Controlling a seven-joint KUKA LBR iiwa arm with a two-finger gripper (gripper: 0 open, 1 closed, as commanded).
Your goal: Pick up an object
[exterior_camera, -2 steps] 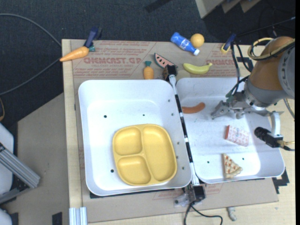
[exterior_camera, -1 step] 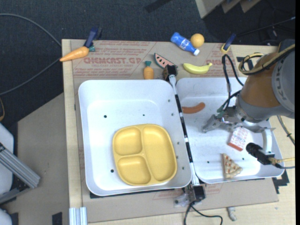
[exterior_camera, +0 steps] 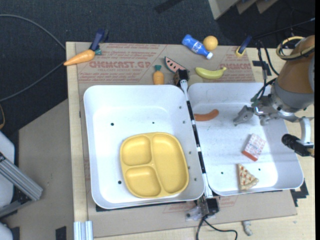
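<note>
While nothing is yet lifted, the arm reaches in from the right over the right-hand bin, and its gripper hangs low near the bin's upper middle, jaws spread apart and holding nothing. This looks like the approach step of the pick: the jaws are positioned but no object sits between them. Three candidates lie in that bin. A toy sausage rests by the left wall, near the gripper on its left; a small red-and-white packet lies below the gripper toward the right; a toy pizza slice sits near the bin's front edge, well apart from the jaws. The left-hand bin holds a yellow divided plate. On the surface behind the bins lie a toy carrot, a small orange toy, a watermelon slice, a banana, a blue bottle and an orange ball. My judgement is that the sausage is the nearest target; the next move calls for shifting the gripper left until the jaws straddle it, descending to the bin floor, then closing and lifting.
</note>
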